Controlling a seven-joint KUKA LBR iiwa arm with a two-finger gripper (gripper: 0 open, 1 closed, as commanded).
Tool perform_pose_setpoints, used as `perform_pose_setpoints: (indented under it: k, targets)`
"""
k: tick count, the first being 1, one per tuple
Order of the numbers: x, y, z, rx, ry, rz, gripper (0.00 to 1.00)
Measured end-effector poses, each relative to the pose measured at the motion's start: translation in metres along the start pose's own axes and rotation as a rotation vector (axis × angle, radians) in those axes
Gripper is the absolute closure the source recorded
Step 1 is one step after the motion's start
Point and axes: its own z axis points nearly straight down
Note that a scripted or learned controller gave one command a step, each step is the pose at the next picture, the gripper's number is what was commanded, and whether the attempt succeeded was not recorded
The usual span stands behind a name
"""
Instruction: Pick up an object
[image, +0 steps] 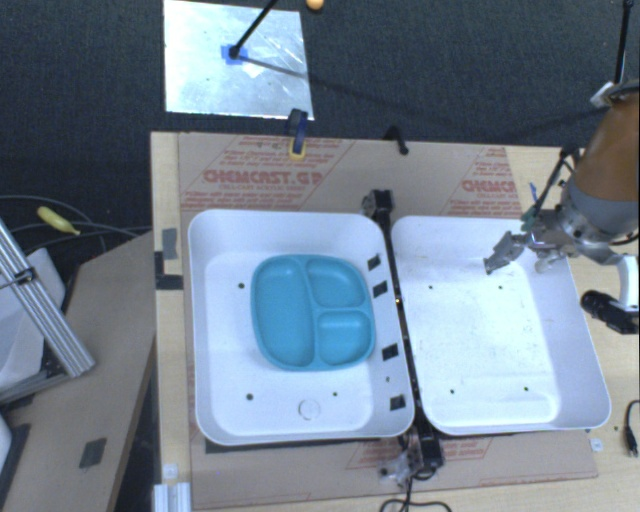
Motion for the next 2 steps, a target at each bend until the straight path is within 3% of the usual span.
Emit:
perform_pose_setpoints:
  k: [1,2]
  targets:
    - [-0.023,-0.028,0.095,0.009,0.002,0.004,0.0]
    - [-0.037,-0.017,0.102,-0.002,-0.001,0.002,0.0]
